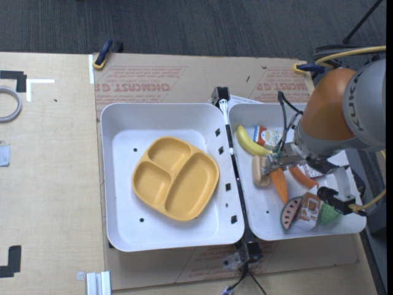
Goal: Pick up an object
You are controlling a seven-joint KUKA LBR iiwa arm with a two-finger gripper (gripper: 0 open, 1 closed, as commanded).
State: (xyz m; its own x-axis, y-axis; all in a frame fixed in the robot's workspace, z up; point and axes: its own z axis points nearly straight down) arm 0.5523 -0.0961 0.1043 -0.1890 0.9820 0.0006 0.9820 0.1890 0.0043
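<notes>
The grey arm with the orange band reaches in over the right-hand shallow white bin (pixel 255 223), and its tool (pixel 274 160) hangs low among the toy foods there. Whether the tool is apart or together cannot be told; the wrist and cables hide it, and nothing is plainly clamped in it.

The likely target lies just under and beside the tool: a small tan hot-dog bun toy (pixel 261 171) touching a long orange plastic carrot (pixel 280 184). A curved yellow plastic banana (pixel 248 142) lies just above them, against a small red-and-white carton (pixel 266 135).

To do this step well, the tool should settle on one piece alone, closing across its narrow width, then lift straight up so the neighbours are not dragged along. The crowding is the main hazard: bun, carrot and banana lie so near that a grasp may catch two or slip off both.

Lower in the same bin lie a watermelon-slice toy (pixel 289 213), a small printed box (pixel 310 209) and a green piece (pixel 330 214). The left-hand white bin (pixel 113 183) holds a yellow three-part plastic plate (pixel 175 177), well apart from the work, on the cardboard-covered tabletop (pixel 153 78).
</notes>
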